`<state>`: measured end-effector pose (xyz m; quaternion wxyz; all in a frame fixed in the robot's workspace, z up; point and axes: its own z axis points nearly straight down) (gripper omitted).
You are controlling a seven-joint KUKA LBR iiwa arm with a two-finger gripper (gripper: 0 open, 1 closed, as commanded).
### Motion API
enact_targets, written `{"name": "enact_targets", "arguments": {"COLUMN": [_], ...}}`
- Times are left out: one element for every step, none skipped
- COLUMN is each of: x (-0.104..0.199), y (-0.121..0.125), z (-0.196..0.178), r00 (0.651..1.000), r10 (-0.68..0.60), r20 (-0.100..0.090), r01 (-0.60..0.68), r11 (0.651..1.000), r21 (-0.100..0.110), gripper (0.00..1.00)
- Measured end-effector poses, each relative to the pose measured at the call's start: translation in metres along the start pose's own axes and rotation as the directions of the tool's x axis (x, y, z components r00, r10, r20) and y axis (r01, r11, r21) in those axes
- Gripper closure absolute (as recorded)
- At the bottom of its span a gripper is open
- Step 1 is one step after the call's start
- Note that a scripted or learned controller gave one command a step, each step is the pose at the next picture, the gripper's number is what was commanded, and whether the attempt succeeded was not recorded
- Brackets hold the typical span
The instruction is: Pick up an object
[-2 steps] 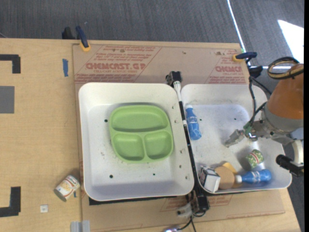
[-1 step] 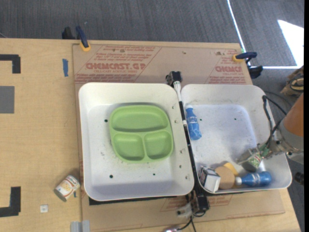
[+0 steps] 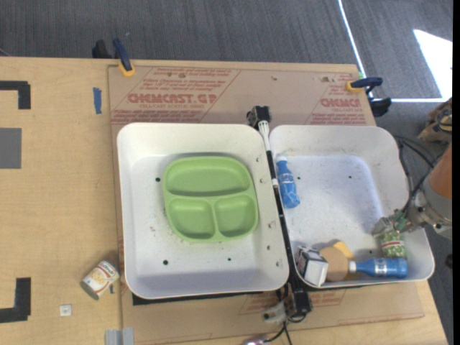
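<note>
The right bin [image 3: 359,157] holds several objects. A blue tube-like item [image 3: 287,184] lies against its left wall. Along the front wall sit a small white and black box [image 3: 313,266], a tan lump [image 3: 336,254], a blue bottle [image 3: 381,267] on its side, and a small green and white can [image 3: 392,247]. My gripper [image 3: 397,223] comes in from the right edge, low in the right bin's near right corner, just above the can. Nothing can be seen held.
The left bin [image 3: 136,192] holds a green divided plate [image 3: 210,197]. A small carton [image 3: 99,278] lies on the bench by the left bin's front left corner. Clamps [image 3: 363,85] hold the cardboard sheet at the back. Cables run beside the right bin.
</note>
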<state>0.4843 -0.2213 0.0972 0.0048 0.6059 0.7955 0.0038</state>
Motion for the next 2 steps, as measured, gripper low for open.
{"name": "enact_targets", "arguments": {"x": [0.059, 0.093], "y": [0.03, 0.023], "z": [-0.059, -0.145], "r00": [0.999, 0.983], "r10": [0.043, -0.182], "r20": [-0.002, -0.003], "r01": [-0.043, 0.182], "r11": [0.999, 0.983], "r21": [0.009, 0.008], "gripper": [1.0, 1.0]}}
